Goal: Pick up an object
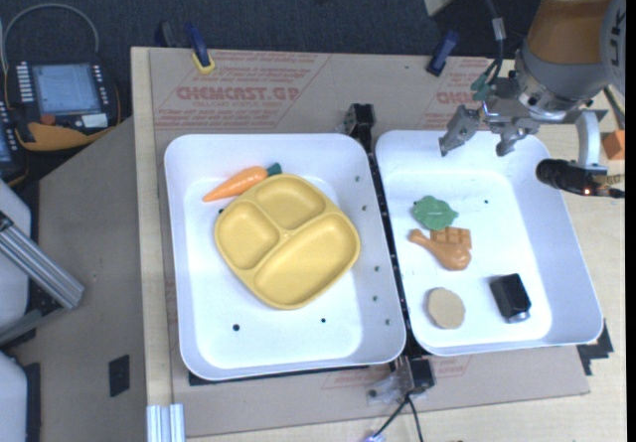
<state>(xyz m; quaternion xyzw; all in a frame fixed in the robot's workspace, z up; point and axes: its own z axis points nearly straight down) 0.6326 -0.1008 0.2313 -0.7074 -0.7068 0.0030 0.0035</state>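
The claw (484,134) is hanging wide and holding nothing over the right bin (566,231), leaving the whole pick undone

This is a robotics lab or test cell. A teach pendant (62,97) with a coiled cable lies beside the brown board bench (298,82), clamps (202,55) pin that board down, aluminium framing (40,266) crosses the left edge, and toy food fills two white bins (189,231).
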